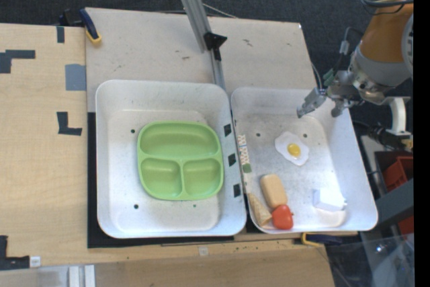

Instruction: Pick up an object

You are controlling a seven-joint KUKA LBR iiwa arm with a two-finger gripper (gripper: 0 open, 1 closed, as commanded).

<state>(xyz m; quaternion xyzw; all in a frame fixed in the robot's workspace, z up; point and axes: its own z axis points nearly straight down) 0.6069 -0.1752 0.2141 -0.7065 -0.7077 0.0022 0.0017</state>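
The table (154,44) is seen from above, and two shallow white bins are carried on it side by side, their inner rims touching along the middle. The left bin (111,144) is taken up largely by a green divided plate (180,159), which lies flat near the centre; bare floor is left all round it, widest along the left wall and the near wall. In the right bin (353,165) the things are gathered toward the near half and the left wall, so that the far part and the right side are left open. The arm (386,37) is brought in from the right, and the gripper (321,99) is held above the far right part of that bin, apart from every object. Whether it is spread or pressed together cannot be told. A fried egg toy (293,148) lies flat near the middle of the right bin, well clear of the walls. A bread roll (273,189) lies nearer the front, just beside a wedge of bread (259,210) set against the left wall. A red tomato (283,217) is touching the roll's near end, close to the front rim. A small white piece (329,200) lies near the front right corner
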